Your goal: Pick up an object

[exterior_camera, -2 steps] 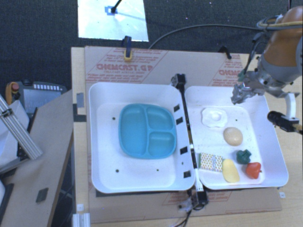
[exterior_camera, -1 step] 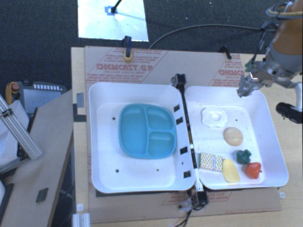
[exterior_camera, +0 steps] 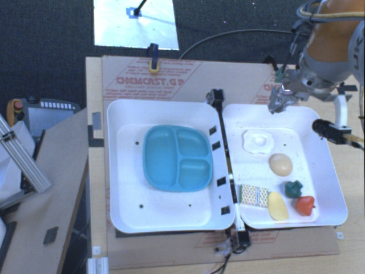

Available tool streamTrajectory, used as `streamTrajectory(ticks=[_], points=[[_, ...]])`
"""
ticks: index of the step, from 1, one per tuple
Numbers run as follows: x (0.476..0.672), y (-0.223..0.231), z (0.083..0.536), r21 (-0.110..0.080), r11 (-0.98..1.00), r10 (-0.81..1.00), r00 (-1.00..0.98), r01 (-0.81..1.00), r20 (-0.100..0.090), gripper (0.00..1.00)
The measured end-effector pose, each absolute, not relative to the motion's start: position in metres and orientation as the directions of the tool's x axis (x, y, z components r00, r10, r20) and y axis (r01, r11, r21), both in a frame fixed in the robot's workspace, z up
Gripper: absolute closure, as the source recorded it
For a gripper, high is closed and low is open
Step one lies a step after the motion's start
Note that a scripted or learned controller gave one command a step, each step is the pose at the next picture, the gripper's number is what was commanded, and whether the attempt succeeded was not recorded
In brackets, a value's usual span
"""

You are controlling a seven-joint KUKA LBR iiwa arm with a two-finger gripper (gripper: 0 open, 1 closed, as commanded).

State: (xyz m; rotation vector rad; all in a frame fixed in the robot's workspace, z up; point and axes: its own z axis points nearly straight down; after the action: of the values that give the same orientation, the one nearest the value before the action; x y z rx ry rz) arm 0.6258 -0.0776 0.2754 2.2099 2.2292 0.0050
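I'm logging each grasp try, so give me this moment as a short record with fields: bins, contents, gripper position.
left bin: blue divided plate
right bin: fried egg toy, beige egg, patterned packet, yellow piece, green piece, red piece
gripper: above the right bin's far rim, apart from every item
held: nothing visible

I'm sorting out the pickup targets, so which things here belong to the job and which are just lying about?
Job:
grey two-finger gripper
white fried-egg toy
beige egg-shaped toy
yellow oblong toy
red pepper toy
dark green toy
patterned flat packet

Lying about:
blue divided plate
yellow clamp
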Motion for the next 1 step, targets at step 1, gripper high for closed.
streamTrajectory(ticks=[1], points=[[0.6271,-0.0262,0.2581,0.001,0.010,1.000,-0.010,1.000,0.002,1.00]])
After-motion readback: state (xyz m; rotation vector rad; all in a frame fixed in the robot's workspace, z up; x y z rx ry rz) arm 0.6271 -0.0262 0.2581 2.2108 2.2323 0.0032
